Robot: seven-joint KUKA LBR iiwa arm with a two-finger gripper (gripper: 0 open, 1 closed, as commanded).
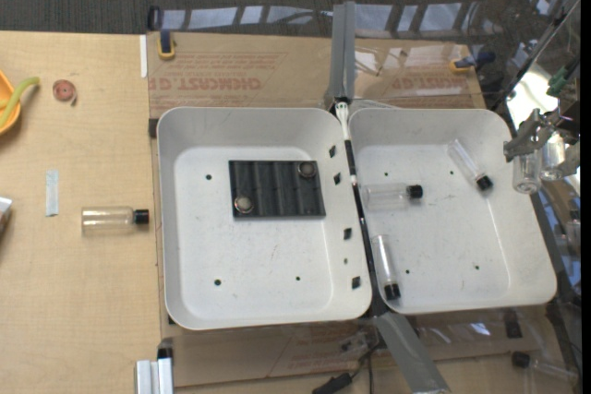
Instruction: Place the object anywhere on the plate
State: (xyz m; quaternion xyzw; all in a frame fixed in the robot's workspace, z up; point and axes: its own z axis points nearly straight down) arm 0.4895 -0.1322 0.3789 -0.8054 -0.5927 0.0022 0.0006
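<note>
Dark carpet is showing behind a pale wooden surface that is carrying two shallow white bins side by side. Taking the left bin as landmark: a black ribbed plate is lying inside it, slightly up from its middle, with a small round piece sitting at the plate's lower left corner and another at its upper right corner. Just right of the left bin, touching along the shared rim, the right bin is holding three clear vials with black caps: one lying flat close to the shared rim, one lying lengthwise below it, one tilted farther right. Left of the left bin, out on the surface, a fourth clear vial is lying on its side. Far right of the landmark, past the right bin's outer rim, the claw is hanging with a clear vial-like thing at its tip; whether its fingers are wide or narrow, cannot tell.
</note>
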